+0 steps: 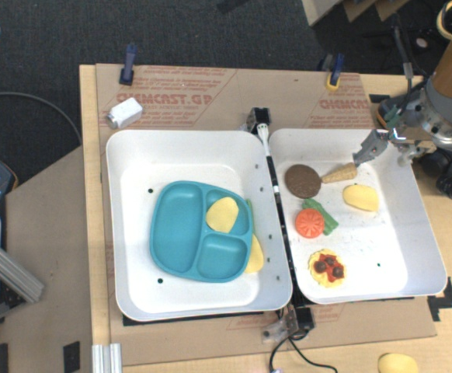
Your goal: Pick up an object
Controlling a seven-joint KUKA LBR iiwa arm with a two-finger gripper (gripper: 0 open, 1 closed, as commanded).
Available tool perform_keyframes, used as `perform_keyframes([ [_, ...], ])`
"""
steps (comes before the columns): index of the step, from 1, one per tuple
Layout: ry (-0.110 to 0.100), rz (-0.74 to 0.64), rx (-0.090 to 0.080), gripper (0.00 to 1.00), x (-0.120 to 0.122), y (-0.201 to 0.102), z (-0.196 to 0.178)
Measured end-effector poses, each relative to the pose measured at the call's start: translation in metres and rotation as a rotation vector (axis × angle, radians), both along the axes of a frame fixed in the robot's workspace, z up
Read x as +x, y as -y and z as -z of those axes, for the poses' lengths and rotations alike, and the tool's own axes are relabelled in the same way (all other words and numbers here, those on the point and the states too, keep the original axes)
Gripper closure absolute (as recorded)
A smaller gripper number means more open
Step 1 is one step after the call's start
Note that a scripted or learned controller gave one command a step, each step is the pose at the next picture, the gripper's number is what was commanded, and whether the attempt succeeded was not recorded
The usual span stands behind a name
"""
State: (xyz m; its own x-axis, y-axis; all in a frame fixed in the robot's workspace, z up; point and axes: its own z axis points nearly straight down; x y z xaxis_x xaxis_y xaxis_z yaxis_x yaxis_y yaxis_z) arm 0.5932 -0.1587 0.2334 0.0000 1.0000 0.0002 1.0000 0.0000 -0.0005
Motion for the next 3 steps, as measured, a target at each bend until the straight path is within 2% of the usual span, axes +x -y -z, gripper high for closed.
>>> perform_keyframes([
  [1,-0.002,0.002,0.002,0.0,-0.067,-0.011,-0.024],
  [2,0.012,0.005,-0.007,0.0,-0.104,0.04,-0.116],
  [3,0.019,-0.002,-0.007,0.0,-0.113,0.025,-0.243],
])
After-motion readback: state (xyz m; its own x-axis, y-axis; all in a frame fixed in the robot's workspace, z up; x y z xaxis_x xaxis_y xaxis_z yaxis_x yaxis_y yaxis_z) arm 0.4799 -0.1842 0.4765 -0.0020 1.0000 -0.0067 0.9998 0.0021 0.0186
